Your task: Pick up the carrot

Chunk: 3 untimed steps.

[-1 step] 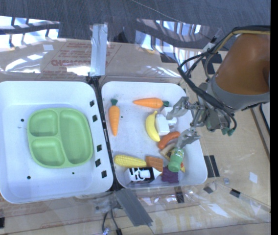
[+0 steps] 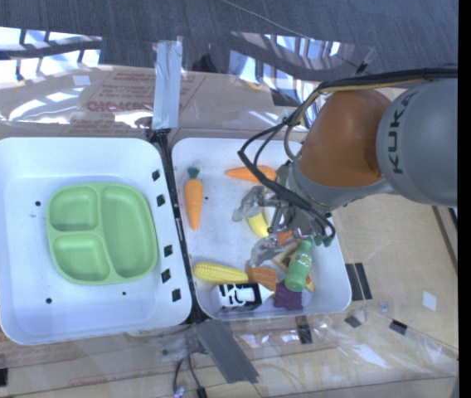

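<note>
One carrot (image 2: pixel 193 199) lies well left of end effector (image 2: pixel 270 222).

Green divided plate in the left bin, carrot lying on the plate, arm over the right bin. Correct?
Not quite. The camera view shows the carrot in the right bin, near its left wall, not on the green divided plate. The plate's bin and the arm's position are as stated.

Fixed overhead camera, slanted down on both bins (image 2: pixel 3 222), arm (image 2: pixel 385 139) entering right

Glossy plastic carrot (image 2: pixel 193 198), smooth white bin (image 2: pixel 219 152)
</note>
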Available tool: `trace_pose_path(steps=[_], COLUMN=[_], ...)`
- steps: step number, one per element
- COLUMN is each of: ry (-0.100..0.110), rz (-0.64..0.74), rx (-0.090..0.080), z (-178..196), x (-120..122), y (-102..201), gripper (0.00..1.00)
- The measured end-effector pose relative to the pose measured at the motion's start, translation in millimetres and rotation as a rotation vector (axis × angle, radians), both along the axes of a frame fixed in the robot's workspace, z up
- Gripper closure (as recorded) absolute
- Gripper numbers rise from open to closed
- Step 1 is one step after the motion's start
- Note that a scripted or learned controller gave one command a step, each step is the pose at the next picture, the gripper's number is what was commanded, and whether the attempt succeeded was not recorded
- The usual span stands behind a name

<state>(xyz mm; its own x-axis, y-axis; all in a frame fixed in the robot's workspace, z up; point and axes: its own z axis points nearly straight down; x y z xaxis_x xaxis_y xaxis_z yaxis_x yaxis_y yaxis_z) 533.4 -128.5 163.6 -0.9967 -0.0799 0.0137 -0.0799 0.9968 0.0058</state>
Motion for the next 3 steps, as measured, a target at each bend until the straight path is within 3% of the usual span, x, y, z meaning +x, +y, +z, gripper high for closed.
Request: trace_pose_path(steps=[1,2,3], ry=[-0.013,-0.009,0.013], rz=[-0.207,-0.365,-0.296], rx=[-0.005,-0.007,0.01], z=[-74.1,-69.0,-75.5], x=[49.3,112.5,116.1], y=[-70.6,-42.5,-68.5], gripper=[0.0,0.0,0.0])
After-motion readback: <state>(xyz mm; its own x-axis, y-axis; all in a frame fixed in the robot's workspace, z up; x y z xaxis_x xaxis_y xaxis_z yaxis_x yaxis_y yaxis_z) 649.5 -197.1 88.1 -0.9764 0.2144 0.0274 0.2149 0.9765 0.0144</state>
